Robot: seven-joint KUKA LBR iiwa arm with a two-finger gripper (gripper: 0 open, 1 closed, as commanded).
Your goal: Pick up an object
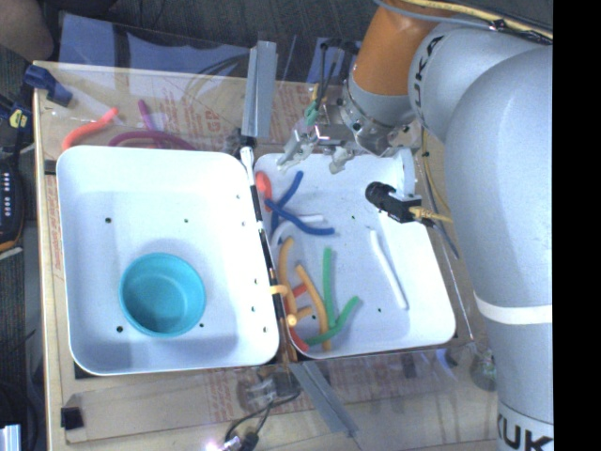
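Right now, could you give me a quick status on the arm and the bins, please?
Pincer over right white bin's far edge, nothing seen held. Thin blue X-shaped piece just below it. Turquoise round bowl alone in left white bin.

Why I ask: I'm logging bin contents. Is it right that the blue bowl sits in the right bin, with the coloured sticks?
Not quite. The camera view shows the blue bowl in the left bin; the coloured sticks lie in the right bin.

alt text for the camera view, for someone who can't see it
A grey robot arm's gripper hangs over the far edge of the right bin, which holds coloured flexible sticks. The left bin holds a blue bowl.
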